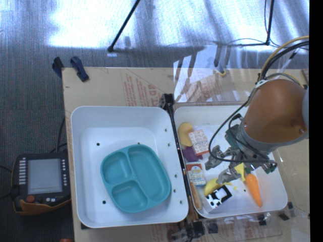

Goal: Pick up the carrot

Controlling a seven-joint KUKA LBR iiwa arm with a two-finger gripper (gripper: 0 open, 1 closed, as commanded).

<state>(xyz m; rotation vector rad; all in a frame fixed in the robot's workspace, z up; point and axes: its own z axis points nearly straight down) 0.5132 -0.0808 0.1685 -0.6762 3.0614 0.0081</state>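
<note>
Carrot (254,189) lies unlifted in the right bin (275,198). Gripper (237,171) hovers just beside it; jaws' state cannot be told.

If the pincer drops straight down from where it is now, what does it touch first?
Probably the yellow toy lying under the pincer, not the carrot, which sits just to its right in the right bin. Depth is hard to judge from this slanted view, so treat that as likely, not certain.
</note>
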